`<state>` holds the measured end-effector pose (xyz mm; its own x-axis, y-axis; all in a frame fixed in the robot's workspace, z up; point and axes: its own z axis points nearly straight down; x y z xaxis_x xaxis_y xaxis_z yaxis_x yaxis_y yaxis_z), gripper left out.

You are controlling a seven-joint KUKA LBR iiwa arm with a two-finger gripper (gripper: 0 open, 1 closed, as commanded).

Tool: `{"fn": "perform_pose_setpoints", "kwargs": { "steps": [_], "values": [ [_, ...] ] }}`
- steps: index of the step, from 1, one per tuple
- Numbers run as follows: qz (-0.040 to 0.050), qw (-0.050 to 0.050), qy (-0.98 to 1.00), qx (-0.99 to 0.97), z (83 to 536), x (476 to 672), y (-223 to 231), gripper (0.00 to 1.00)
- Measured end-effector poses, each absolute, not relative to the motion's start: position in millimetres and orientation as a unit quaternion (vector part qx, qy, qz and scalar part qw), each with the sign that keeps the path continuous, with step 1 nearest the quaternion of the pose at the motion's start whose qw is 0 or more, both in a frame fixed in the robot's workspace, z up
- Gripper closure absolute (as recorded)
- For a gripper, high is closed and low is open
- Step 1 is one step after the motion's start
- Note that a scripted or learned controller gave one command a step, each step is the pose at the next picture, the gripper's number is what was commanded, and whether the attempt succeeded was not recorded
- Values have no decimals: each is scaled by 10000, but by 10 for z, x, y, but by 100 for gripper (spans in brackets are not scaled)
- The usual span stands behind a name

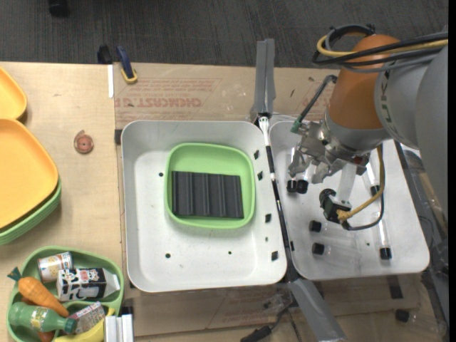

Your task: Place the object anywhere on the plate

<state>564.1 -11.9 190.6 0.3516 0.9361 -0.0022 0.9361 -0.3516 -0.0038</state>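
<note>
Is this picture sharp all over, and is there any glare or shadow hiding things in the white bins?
Camera view: even, soft lighting; the green plate and its dark ridged object look crisp. The arm's orange band is slightly soft. The right bin shows mild sheen and faint shadows under the gripper; nothing is washed out.

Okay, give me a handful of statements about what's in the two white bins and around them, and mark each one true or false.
1. A dark grey ridged rectangular block lies on the green square plate. True.
2. The green plate sits in the right white bin. False: it sits in the left white bin.
3. The gripper is over the right white bin. True.
4. Yellow-orange plates are stacked inside the left bin. False: they lie on the wooden bench, outside it.
5. A green bowl holding toy food sits at the bench's near left corner. True.
</note>
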Motion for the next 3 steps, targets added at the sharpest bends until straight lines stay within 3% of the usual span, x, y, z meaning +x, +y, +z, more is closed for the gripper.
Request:
{"fn": "perform_pose_setpoints", "kwargs": {
  "steps": [1,2,3],
  "values": [
    [23,13,-6514,-7587,1904,5165,409,100],
    [22,7,-6822,-7312,1898,5579,603,100],
    [23,8,-6822,-7312,1899,5579,600,0]
  ]
}}
